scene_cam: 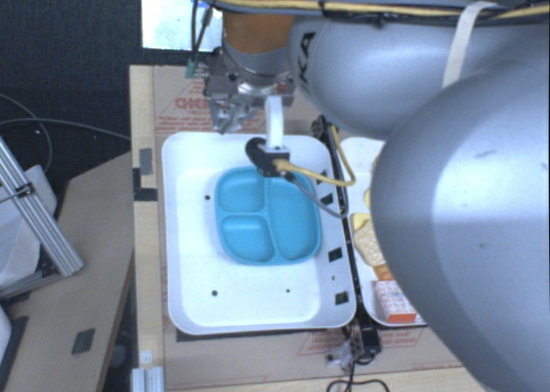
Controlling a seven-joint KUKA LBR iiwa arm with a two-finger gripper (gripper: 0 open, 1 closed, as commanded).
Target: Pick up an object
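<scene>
A light blue divided plate (266,220) lies in the middle of the left white bin (186,244). My gripper (227,117) hangs over the bin's far edge, just beyond the plate's far left corner and apart from it. I see nothing between its fingers. The big grey arm with its orange band covers the top and right of the camera view.
A strip of the right bin (368,151) shows beside the arm. In it lie a pale yellow item (369,242) and a small orange and white box (393,301). A yellow cable crosses the divider between the bins. Cardboard lies under both bins.
</scene>
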